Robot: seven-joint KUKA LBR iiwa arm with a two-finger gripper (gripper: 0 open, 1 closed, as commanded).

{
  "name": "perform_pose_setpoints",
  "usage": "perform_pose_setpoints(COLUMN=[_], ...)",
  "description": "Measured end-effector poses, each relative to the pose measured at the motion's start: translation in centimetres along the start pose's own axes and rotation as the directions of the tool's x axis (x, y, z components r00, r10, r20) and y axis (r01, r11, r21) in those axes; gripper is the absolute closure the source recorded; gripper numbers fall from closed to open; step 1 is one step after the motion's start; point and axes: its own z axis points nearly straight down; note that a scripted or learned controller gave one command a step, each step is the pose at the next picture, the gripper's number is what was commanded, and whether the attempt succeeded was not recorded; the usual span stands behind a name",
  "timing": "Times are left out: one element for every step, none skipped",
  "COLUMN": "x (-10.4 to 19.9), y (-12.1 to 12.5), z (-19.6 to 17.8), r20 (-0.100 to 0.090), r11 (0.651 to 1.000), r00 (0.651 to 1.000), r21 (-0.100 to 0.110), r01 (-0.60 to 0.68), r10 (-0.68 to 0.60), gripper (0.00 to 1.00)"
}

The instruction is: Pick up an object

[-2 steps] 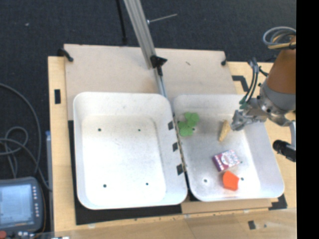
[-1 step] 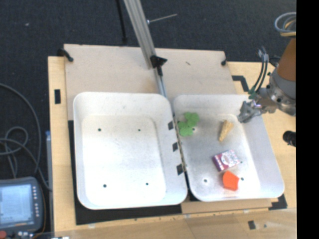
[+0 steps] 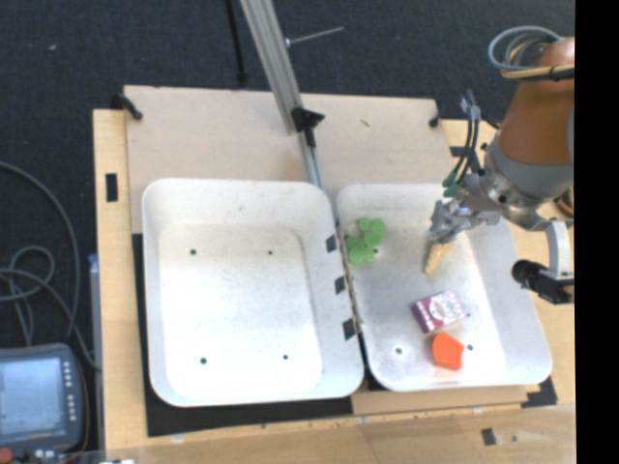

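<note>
1. Landmark: the right bin (image 3: 503, 288), a shallow white tray, sits edge to edge with the left bin (image 3: 242, 288) on the wooden bench (image 3: 213, 129).
2. The arm (image 3: 537, 114) enters over the right bin's upper right corner. The gripper (image 3: 447, 228) hangs inside the bin's upper half, near its middle.
3. A small tan object (image 3: 437, 255) shows directly at the fingertips, tilted, its lower end pointing toward the bin floor. The fingers appear to be clamped on its upper end.
4. A green object (image 3: 366, 241) lies at the right bin's left wall, in the upper left part, close to the divider between the two bins. Open floor separates it from the gripper.
5. A purple-and-white packet (image 3: 440, 310) lies in the right bin's lower half, near the middle, below the tan object and apart from it.
6. An orange block (image 3: 447, 351) lies just below the packet, near the right bin's front rim.
7. Open room: the right bin's floor is bare along its right wall and in its lower left corner.
8. A slanted metal pole (image 3: 276, 51) crosses the bench above the right bin's upper left corner.
</note>
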Motion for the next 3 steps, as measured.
perform_pose_setpoints(x=[4.9, 10.8, 15.6], y=[-0.8, -1.2, -0.9], z=[1.3, 0.4, 1.1], r20=[0.0, -0.001, 0.0], r11=[1.0, 1.0, 1.0], r00=[1.0, 1.0, 1.0], r21=[0.002, 0.001, 0.004], r01=[-0.001, 0.001, -0.001], r10=[0.001, -0.001, 0.001], gripper=[1.0, 1.0, 1.0])
